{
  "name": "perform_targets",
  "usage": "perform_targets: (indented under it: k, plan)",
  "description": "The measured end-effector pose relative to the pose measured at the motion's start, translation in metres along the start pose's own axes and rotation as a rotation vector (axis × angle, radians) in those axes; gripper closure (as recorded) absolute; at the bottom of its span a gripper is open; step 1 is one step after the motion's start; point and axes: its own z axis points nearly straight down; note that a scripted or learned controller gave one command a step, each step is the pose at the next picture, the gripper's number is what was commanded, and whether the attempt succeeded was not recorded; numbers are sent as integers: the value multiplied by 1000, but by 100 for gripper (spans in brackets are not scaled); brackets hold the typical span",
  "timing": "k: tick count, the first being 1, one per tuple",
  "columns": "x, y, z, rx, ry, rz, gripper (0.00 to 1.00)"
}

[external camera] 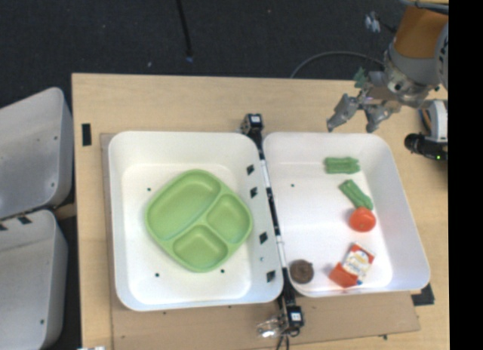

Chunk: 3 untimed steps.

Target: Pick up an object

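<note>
Your candidates for picking all lie in the right bin (392, 190), along its right side: a green block (342, 165) at the far end, a second green piece (355, 193) lying slanted just near of it, an orange-red round object (362, 220) touching that piece's near end, and a red and white packet (352, 265) at the near edge, with a small brown round thing (302, 271) to its left in the near left corner. They are spread apart enough, so you can likely come down on one without pushing another — the green block looks the easiest, because it is closest to the gripper (359, 117). The gripper hangs above the far rim of this bin, its fingers spread apart with nothing between them, so no object is lifted yet. The left bin (121, 265) holds a green divided plate (198, 220), lying flat in its middle and well away from the arm (419, 35).
</note>
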Motion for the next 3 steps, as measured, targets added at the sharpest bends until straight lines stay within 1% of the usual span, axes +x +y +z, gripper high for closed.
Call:
perform_targets:
  k: [1, 2, 3]
  plan:
    - [0, 2, -8, -13, -2, -2, 0]
    - [5, 6, 36, -10, -4, -5, 0]
    - [6, -1, 81, -9, -4, -3, 0]
